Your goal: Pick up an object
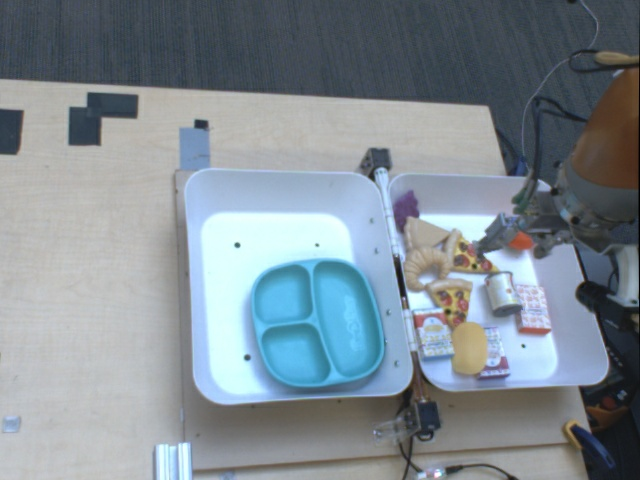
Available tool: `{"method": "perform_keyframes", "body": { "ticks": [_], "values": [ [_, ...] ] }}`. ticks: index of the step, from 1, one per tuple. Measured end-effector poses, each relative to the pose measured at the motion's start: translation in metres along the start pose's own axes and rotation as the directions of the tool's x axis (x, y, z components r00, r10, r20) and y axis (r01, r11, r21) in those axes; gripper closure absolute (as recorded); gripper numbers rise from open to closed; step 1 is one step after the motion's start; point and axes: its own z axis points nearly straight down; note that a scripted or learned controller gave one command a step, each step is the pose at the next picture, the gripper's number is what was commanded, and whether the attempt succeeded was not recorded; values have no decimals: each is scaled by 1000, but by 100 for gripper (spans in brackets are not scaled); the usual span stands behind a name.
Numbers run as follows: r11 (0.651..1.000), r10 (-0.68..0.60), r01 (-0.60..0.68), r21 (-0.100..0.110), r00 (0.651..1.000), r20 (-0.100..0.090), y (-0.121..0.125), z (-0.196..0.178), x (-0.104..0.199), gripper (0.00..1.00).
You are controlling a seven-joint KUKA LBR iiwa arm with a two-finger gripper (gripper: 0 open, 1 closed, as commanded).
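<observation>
The arm's hand (503,232) hovers low over the upper part of the right bin (590,363) at the frame's right, above a clutter of toy food: a croissant (430,261), pizza slices (452,298), a small can (499,293), a yellow lemon (469,348) and small packets (533,308). Whether it is open or closed cannot be told. In the left bin (215,203), a blue divided tray (317,321) sits toward the lower right.
</observation>
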Motion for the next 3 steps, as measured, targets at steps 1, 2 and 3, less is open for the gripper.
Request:
{"method": "perform_keyframes", "body": {
  "ticks": [1,2,3],
  "values": [
    [1000,3,-3,3,1000,0,-14,116,-50,0],
    [1000,4,-4,-9,1000,2,-49,142,7,0],
    [1000,0,0,-15,1000,0,-46,130,8,100]
  ]
}}
